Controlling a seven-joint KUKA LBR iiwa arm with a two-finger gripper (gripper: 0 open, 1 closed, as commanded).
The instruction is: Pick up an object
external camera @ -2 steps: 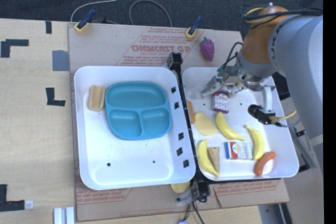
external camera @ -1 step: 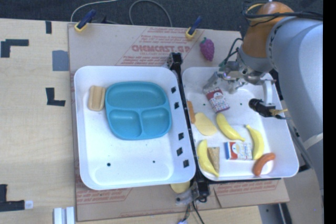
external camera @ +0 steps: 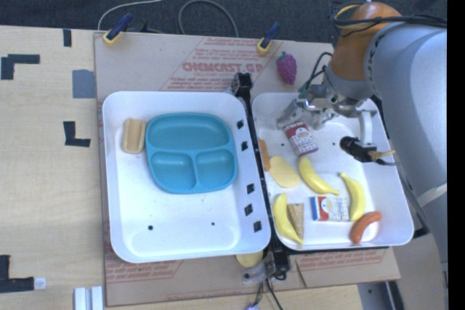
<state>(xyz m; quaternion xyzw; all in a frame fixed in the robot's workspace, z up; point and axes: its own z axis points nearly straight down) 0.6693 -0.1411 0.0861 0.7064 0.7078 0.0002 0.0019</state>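
Note:
My gripper [external camera: 302, 111] hangs over the far left part of the right bin [external camera: 392, 189], reaching in from the right. Just below it, toward the camera, lies a small red-labelled can [external camera: 301, 139], tilted on the bin floor; whether the gripper touches it is unclear. Other items in this bin are a pale yellow lemon-like piece [external camera: 283, 173], three bananas [external camera: 316, 177] [external camera: 355, 194] [external camera: 283, 218], a white carton with red and blue print [external camera: 331, 209], a tan wedge [external camera: 296, 214], a sausage [external camera: 365, 226] and an orange strip [external camera: 264, 154].
The left bin [external camera: 131, 221] holds a blue divided plate [external camera: 192, 152] and a tan bread slice [external camera: 133, 135]. Purple grapes [external camera: 287, 67] lie on the board behind the right bin. The arm's grey body [external camera: 414, 83] covers the right bin's far right side.

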